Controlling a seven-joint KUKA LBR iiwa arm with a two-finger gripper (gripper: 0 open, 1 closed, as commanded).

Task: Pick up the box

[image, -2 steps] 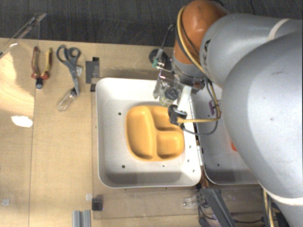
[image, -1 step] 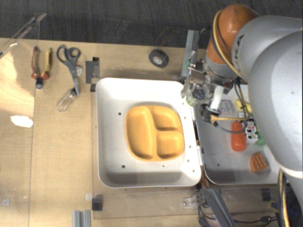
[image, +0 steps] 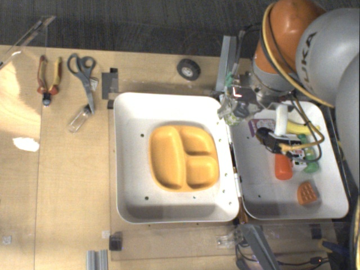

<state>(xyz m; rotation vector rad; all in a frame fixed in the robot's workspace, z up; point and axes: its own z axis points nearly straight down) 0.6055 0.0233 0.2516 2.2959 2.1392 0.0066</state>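
- Camera view: we take the yellow tray (image: 183, 156), a divided dish lying in the middle of the left bin (image: 129, 207), as our landmark.
- The gripper (image: 232, 107) hangs up and to the right of the yellow tray, over the strip where the left bin meets the right bin (image: 259, 193).
- We cannot tell how far the gripper is open, and we see nothing held in it.
- The arm (image: 332, 49) stretches away from the yellow tray to the upper right.
- The box (image: 260, 125), small and purple as far as we can make out, lies in the right bin, right of the yellow tray's top edge and just below and right of the gripper. It is partly hidden.
- Farther right of the yellow tray stands a white cylinder (image: 281, 118) with a yellow piece (image: 298, 129) beside it.
- An orange-red cylinder (image: 283, 167) sits right of the yellow tray at about its height, with a green piece (image: 311, 165) beyond it.
- An orange ridged piece (image: 307, 193) lies to the tray's lower right.
- Up and left of the yellow tray, on the bare bench, lie scissors (image: 84, 77) and, farther left, red-handled pliers (image: 48, 80).
- A black tape roll (image: 188, 69) rests above the yellow tray, outside the bins.
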